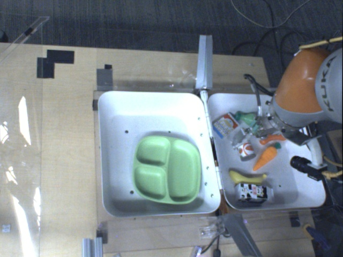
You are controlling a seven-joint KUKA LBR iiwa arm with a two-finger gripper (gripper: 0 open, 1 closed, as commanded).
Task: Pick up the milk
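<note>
One light, stiff, slick-sided milk carton (252,193), probably, lying just near of the banana (247,176): best pinched across narrow sides; gripper (261,126) state untellable.

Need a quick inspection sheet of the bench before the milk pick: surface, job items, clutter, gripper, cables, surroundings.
Surface: wooden bench bearing two white bins side by side.
Job's things: small carton, likely the milk, lying at the right bin's front.
Clutter: banana, carrot, small can, snack packet, green item in the right bin; green divided plate in the left bin.
Gripper: gripper low over the right bin's rear, away from the carton; state of jaws unclear.
Cables: black cable looping on the floor.
Surroundings: dark carpet.
</note>
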